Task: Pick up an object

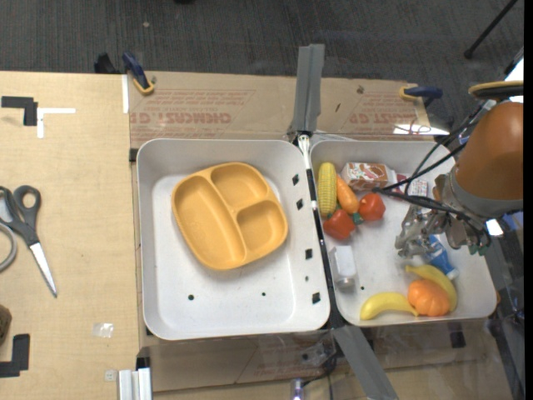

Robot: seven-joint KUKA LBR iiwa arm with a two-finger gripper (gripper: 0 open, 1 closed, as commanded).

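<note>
Toy produce in the right bin, gripper poised above the near-right cluster

We find the gripper (pixel 414 238) low over the right bin (pixel 379 277), its metal tips blurred against the white floor; we cannot tell how far it is parted, and we see nothing between its tips. Nearest candidates lie toward the camera: an orange (pixel 428 298) touching a yellow banana (pixel 389 305), whose long axis runs left to right along the near wall. A tomato (pixel 371 207), red pepper (pixel 339 224) and corn cob (pixel 326 187) crowd the divider, well apart. Open floor lies between. We judge the near wall limits clearance.
</note>
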